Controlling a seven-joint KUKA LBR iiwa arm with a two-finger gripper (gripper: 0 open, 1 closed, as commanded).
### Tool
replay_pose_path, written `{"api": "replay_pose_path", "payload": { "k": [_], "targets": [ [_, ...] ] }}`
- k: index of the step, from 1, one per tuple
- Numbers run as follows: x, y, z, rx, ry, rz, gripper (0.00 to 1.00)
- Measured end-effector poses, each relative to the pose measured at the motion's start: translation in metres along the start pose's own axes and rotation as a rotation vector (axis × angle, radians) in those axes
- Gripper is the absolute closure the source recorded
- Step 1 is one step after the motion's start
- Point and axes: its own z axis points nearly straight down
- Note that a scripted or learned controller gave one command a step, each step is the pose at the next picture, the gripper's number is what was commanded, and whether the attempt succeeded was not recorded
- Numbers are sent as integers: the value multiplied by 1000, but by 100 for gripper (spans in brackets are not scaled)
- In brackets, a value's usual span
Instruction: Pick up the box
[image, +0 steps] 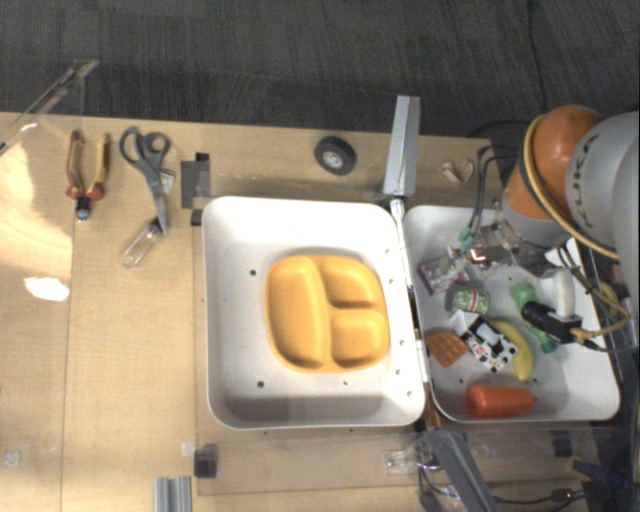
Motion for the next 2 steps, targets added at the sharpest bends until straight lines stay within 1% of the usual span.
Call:
{"api": "replay_pose_path", "payload": {
  "k": [1,2],
  "targets": [
    [16,15,33,-8,-4,57,0],
    [17,17,22,-13,-5,53,100]
  ]
}}
